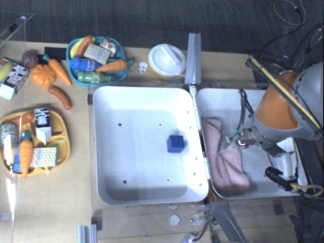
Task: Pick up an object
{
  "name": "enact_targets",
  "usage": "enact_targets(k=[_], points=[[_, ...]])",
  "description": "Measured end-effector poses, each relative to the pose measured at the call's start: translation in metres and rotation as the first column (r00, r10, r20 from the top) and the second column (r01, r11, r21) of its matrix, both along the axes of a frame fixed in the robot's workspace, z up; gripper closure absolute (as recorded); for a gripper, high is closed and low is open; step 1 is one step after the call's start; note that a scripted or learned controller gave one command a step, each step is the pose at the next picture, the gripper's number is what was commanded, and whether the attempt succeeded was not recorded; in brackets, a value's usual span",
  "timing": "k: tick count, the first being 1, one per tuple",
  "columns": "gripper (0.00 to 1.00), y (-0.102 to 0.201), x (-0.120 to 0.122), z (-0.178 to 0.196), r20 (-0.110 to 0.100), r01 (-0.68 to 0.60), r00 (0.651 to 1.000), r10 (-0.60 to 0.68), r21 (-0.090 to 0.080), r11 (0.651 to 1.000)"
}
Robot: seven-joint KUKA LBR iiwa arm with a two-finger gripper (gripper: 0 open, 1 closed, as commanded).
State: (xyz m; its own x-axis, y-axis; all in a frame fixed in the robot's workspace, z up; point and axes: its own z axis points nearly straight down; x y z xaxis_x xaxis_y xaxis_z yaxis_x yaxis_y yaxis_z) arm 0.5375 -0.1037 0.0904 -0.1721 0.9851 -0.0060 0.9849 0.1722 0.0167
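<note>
**Arm low over the right bin, blue cube alone in the left**

In the camera view, two shallow white bins are seen side by side on the bench. The left bin (109,135) holds a single blue cube (175,143), which lies right of the bin's centre, apart from every wall. In the right bin (228,97) a pink cloth (225,158) is laid lengthwise along the left wall, crumpled, reaching from the middle of the bin down to its near edge.

The arm (288,108), grey with an orange band, is seen reaching in from the right and hanging over the right bin. The gripper (237,139) is found just beside the cloth's right edge, at about the middle of its length. Whether the jaws are spread or pressed together cannot be told at this angle, and it cannot be told whether the cloth is touched. The cube is well apart from the gripper, across the wall between the bins.

On the bench to the left, a yellow tray (63,140) and a blue bowl (121,75) of toy foods are set. A white lidded container (167,59) stands behind the bins.
</note>
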Motion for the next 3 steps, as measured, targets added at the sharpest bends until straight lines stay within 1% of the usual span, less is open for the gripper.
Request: enact_targets(k=[1,2,3], points=[[1.0,0.0,0.002,0.012,0.006,-0.001,1.0,0.001,-0.001,1.0],[1.0,0.001,0.004,0.022,0.009,-0.002,1.0,0.002,-0.001,1.0],[1.0,0.005,0.056,0.089,-0.012,-0.337,0.941,0.337,0.0,0.941]])
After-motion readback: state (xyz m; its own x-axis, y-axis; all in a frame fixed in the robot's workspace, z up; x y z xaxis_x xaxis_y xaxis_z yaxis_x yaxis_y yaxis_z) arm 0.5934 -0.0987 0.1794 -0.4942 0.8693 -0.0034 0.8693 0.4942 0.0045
